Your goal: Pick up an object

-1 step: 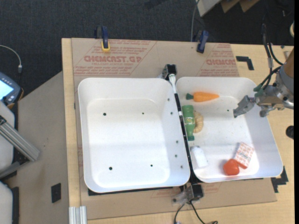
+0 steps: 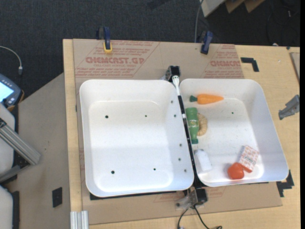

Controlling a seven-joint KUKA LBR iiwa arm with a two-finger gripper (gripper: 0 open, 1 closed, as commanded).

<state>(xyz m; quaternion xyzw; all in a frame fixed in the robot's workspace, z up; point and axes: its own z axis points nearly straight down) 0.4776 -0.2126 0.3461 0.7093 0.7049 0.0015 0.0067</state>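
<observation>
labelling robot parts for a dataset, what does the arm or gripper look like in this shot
What seems to be part of the gripper is a small, angular, flat grey piece with a pointed end, at the view's right edge beside the right bin. No markings or cables can be made out on it; it is too small to tell more.

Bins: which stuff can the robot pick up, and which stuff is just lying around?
For picking up: toy carrot, green bottle, red tomato, small patterned packet, white block.

Just around: blue clamps, cardboard sheet, cables.
</observation>
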